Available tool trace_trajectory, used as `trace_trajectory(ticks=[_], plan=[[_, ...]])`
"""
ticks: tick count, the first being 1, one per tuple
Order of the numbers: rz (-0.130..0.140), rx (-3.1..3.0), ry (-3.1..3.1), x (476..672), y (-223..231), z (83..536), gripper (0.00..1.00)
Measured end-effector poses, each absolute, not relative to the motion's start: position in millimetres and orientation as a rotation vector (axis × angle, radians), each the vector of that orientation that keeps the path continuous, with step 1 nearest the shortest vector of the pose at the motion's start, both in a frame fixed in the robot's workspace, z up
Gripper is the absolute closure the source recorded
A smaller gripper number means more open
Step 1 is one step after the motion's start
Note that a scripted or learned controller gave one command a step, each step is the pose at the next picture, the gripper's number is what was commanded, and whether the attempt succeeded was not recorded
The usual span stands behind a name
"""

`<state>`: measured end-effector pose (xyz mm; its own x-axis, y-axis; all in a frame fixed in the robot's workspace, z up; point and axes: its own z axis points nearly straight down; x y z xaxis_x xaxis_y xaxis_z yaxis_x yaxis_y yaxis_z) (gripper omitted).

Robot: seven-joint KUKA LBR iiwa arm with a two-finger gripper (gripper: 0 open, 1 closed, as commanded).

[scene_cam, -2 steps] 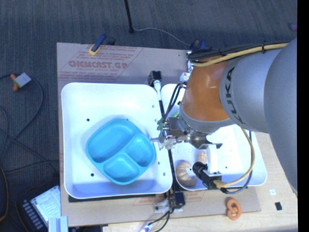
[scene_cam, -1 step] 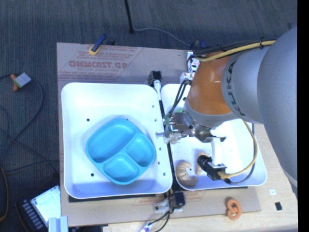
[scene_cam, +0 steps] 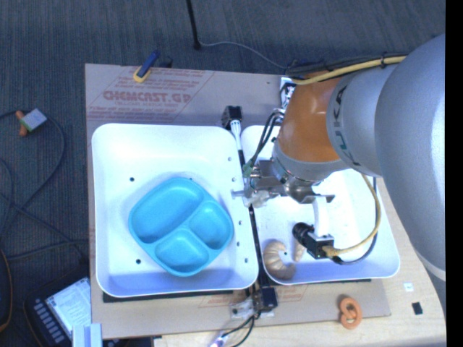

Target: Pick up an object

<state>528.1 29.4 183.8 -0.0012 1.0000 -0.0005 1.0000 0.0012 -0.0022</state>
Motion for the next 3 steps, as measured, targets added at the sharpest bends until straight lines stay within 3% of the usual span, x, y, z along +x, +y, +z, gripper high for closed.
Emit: trace_trajectory(ticks=[1,2,3], plan=[[0.004,-2.224,-2.219,529.2,-51,184,1.00],[0.002,-2.221,-2.222,561.4,-60,184,1.00],[0.001,-2.220,-2.223,601.2,-32,184,1.00]])
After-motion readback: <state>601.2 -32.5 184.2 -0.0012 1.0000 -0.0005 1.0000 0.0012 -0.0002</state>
